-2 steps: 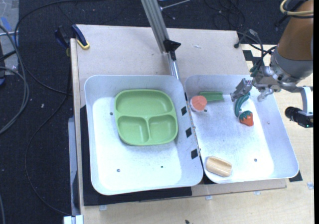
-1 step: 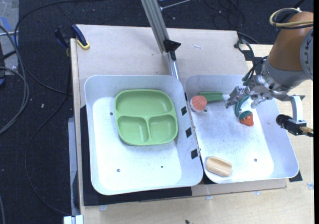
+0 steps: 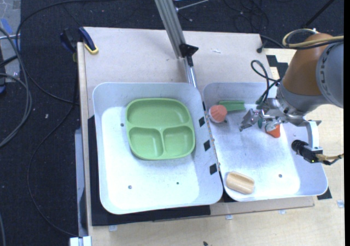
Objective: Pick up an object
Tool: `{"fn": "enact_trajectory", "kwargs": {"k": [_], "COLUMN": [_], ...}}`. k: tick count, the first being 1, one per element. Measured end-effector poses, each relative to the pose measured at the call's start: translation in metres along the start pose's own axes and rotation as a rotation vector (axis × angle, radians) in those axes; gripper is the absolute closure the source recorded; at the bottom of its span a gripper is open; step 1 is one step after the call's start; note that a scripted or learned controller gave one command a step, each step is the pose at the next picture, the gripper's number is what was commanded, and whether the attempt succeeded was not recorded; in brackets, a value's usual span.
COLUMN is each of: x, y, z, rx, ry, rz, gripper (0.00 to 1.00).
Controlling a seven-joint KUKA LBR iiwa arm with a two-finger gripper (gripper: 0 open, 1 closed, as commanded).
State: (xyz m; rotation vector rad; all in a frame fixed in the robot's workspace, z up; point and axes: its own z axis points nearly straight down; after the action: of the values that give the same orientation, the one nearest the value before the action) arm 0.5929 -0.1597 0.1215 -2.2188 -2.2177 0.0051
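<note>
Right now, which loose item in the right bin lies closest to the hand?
The small orange-red piece, right beside the hand. The peach-coloured ball and tan bread roll lie farther off.

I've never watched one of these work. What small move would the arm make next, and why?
Probably a short drop straight down. The gripper hangs over the right bin, with an orange item just beside it and nothing seen between its fingers. The tan bread and the green-handled toy lie farther off.
</note>
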Motion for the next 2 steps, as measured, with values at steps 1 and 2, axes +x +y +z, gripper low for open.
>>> {"fn": "enact_trajectory", "kwargs": {"k": [1,2], "x": [0.0,-0.002], "y": [0.002,0.002], "z": [-0.014,-0.078], "rx": [-0.007,-0.013], "ry": [-0.002,-0.003], "rz": [0.0,-0.002], "gripper": [1.0,1.0]}}
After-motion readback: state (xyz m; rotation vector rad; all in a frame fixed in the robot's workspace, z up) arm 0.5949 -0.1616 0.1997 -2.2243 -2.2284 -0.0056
